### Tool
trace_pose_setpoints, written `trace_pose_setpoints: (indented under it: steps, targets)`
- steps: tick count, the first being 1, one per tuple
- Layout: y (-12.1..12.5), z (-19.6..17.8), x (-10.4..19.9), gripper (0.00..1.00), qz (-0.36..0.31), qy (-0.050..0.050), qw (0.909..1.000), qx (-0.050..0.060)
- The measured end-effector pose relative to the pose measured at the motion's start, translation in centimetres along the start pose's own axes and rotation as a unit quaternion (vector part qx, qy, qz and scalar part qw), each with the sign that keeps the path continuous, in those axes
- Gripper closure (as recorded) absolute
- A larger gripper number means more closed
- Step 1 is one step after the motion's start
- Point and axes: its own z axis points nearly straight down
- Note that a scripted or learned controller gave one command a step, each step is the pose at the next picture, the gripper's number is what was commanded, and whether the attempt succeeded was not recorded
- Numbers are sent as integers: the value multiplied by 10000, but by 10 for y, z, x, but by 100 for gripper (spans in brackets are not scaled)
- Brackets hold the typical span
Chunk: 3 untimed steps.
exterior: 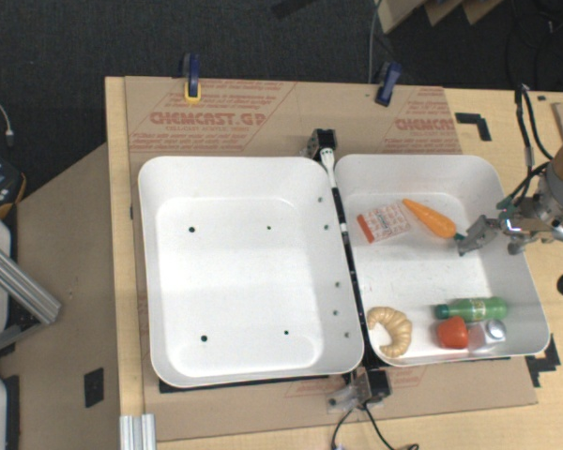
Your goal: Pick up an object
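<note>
Bins first: the left bin lies bare beside the right bin. Over the latter's right side hangs the gripper, fingers spread, pinching nothing. A carrot lies just beside it; packet, croissant, green bottle and tomato lie nearby.

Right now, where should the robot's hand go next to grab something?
Probably a short move left and down onto the carrot. The hand hovers in the right bin, nothing between its fingers, and the carrot lies closest, beside the red-and-white packet.
</note>
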Motion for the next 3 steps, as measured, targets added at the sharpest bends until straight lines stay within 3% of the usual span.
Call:
trace_pose_setpoints:
  steps: [1, 2, 3]
  targets:
    - [47, -51, 13, 0, -46, -18, 9999, -93]
    - [99, 56, -5, 0, -31, 0, 10000, -27]
    - [101, 49, -5, 0, -32, -11, 10000, -61]
